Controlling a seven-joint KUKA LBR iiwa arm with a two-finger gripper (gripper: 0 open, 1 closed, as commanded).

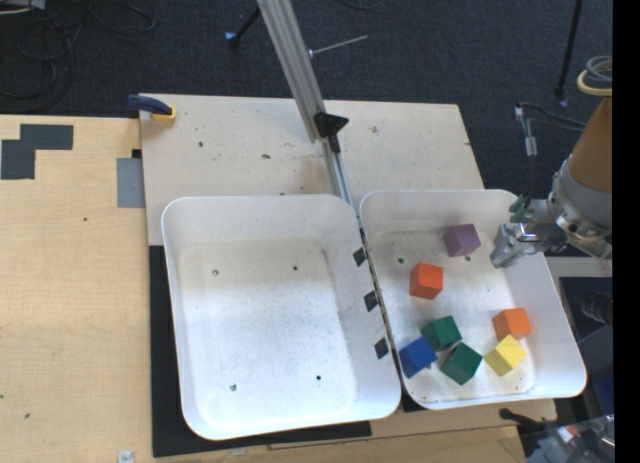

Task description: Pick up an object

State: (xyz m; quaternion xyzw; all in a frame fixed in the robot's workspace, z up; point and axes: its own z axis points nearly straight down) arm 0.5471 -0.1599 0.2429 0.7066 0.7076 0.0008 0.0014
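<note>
The pale wooden surface [70, 281] sits on dark carpet strewn with cables; a slanted aluminium rail [296, 61] rises behind the right bin [560, 371]; left of that bin lies the left bin [265, 321]. Inside the right bin: a purple cube [461, 240], red cube [426, 280], orange cube [512, 324], yellow cube [506, 356], blue cube [417, 355] and two green cubes [441, 332] [461, 362]; the hand [508, 246] hangs over the bin's far right edge, just right of the purple cube, gripping nothing; whether its fingers are apart I cannot tell.

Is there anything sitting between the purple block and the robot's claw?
No. In the camera view, just bare white bin floor separates the purple block from the claw.
</note>
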